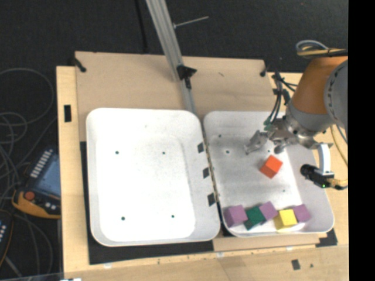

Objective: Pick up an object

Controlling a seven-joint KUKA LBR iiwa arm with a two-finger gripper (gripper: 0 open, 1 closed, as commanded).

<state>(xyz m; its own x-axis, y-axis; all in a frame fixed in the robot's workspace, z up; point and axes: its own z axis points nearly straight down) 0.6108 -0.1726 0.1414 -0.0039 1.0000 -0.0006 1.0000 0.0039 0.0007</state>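
The right bin (234,127) has open floor across its far and left parts. An orange block (270,167) sits mid-bin, and 5 blocks (266,214) crowd the near wall. A slanted metal post (170,43) crosses the far tabletop (129,81).

The arm (313,95) reached in from the right, its gripper (265,145) lowered with fingers spread apart.

Wooden bench (135,81) on dark floor (58,16)
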